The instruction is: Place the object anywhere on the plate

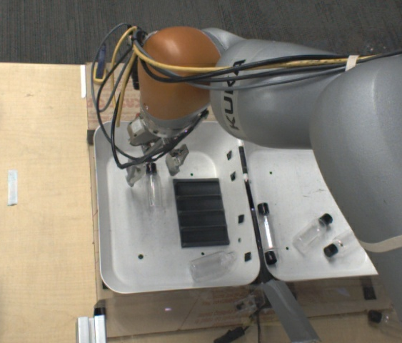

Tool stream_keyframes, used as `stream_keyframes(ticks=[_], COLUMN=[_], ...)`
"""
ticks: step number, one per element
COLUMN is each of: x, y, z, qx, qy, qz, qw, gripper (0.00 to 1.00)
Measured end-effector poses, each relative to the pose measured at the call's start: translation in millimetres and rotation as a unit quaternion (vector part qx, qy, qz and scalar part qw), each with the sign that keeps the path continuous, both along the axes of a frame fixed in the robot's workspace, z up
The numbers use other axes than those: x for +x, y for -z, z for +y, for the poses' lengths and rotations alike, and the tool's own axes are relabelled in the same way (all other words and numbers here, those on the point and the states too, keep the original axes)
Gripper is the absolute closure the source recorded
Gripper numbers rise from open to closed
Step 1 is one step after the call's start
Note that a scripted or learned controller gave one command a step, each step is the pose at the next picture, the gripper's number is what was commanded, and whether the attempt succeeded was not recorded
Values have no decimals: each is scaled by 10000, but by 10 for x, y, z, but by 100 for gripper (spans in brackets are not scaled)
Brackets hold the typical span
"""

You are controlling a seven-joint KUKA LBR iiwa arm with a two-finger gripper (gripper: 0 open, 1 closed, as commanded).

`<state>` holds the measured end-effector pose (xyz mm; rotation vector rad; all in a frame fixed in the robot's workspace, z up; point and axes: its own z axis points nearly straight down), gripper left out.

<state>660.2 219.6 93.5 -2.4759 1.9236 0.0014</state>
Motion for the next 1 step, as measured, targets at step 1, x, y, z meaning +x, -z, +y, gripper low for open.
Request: stream_keyframes(ticks=[1], x=[-2], y=[2], z=[-231], qx=[0], qy=[1127], qz=[7], qw=[9936], gripper=[0])
